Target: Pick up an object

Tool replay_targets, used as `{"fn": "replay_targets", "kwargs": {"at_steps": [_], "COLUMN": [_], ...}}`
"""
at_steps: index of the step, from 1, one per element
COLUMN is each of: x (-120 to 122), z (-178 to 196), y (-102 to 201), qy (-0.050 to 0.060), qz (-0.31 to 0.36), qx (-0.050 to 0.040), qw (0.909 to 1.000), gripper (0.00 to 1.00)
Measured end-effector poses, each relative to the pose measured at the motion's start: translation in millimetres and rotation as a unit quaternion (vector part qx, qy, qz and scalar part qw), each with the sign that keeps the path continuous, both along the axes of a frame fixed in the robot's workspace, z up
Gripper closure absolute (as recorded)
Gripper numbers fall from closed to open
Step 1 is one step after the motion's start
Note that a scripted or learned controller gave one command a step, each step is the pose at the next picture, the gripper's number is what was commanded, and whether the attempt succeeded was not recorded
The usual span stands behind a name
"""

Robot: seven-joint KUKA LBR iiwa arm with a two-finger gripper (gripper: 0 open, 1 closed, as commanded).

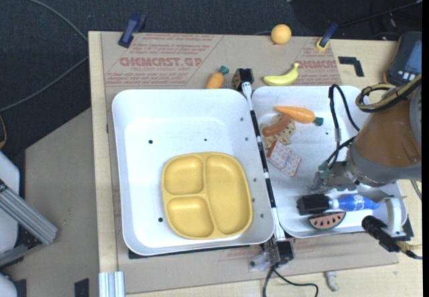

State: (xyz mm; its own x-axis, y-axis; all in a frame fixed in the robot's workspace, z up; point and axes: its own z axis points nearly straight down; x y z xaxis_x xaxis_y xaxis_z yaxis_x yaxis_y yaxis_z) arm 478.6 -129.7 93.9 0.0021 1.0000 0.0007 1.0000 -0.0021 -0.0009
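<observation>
My gripper (pixel 326 179) hangs low over the right bin (pixel 305 100), below the arm's orange band and grey wrist (pixel 385 148). Just under it lie a black block (pixel 314 204) joined to a blue tube (pixel 353 204), and a watermelon slice (pixel 326 220) by the bin's front rim. Farther back in the same bin are an orange carrot (pixel 295 113), a brown and tan toy (pixel 278 131) and a pink-and-white card (pixel 285 159). The arm's body hides the bin's right side.
The left bin (pixel 134 148) holds a yellow divided plate (pixel 206 194). Behind the bins on the board lie a banana (pixel 282 76), a small orange piece (pixel 216 80) and an orange ball (pixel 281 33). A black cable (pixel 333 114) loops over the right bin.
</observation>
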Motion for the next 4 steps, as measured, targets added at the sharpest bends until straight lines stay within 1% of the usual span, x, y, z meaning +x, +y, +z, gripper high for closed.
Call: {"fn": "replay_targets", "kwargs": {"at_steps": [1, 2, 4], "x": [0, 0, 0], "z": [0, -10, -10], "y": [0, 29, 25], "qy": [0.0, 0.001, 0.0], "qz": [0.0, 0.001, 0.001], "qx": [0.0, 0.0007, -0.0001], "qw": [1.0, 1.0, 1.0], "gripper": [0.0, 0.0, 0.0]}}
